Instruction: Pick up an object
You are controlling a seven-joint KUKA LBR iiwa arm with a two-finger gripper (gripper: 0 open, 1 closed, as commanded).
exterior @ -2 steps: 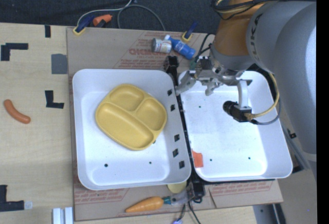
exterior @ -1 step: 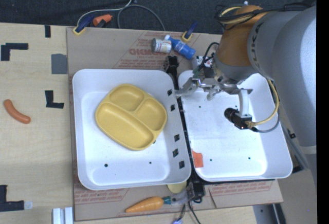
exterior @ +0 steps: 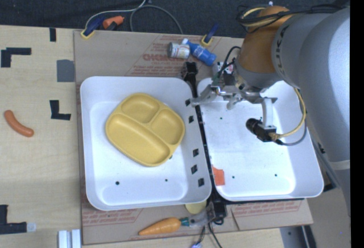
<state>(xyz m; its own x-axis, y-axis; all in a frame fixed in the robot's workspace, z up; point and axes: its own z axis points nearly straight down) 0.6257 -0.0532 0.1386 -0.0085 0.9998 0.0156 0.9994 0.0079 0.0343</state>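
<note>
My gripper hangs low over the back left part of the right bin, close to the divider between the bins. The grey arm with its orange band hides much of it from above. Nothing shows in its grasp. A small orange piece lies in the right bin's front left corner, well in front of the gripper. A yellow divided plate lies in the middle of the left bin.
Behind the bins lies a blue and white bottle on the cardboard. A toy carrot rests in front of the bins, and a sausage lies far left on the bench. Black clips line the divider.
</note>
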